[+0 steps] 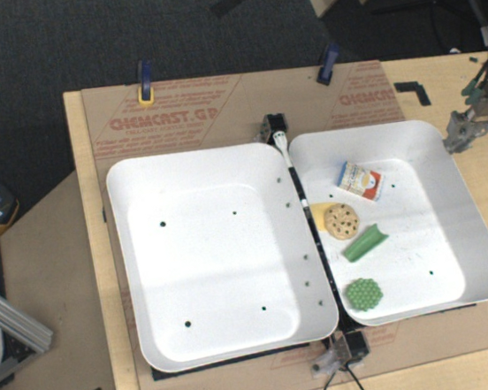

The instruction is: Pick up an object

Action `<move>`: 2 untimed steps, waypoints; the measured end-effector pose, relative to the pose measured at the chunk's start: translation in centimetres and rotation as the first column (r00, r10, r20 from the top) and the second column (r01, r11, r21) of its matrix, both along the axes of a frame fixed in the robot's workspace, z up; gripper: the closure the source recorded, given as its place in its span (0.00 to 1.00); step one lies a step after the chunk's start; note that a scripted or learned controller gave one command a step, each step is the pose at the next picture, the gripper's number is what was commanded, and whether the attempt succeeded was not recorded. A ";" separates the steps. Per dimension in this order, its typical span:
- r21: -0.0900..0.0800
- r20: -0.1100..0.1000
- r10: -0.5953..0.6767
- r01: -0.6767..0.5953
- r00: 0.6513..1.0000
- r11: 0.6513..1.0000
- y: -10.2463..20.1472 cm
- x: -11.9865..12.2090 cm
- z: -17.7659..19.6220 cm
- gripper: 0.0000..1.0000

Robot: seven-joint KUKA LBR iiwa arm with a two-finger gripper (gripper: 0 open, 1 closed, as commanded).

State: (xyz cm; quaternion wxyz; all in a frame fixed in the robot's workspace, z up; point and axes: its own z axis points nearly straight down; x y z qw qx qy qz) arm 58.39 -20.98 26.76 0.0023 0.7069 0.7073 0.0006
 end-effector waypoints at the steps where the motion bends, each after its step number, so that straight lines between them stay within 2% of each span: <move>1: -0.001 0.002 -0.004 0.004 1.000 1.000 -0.1 -7.0 6.8 1.00; 2: -0.001 0.001 -0.003 0.003 1.000 1.000 -1.5 -10.6 10.5 1.00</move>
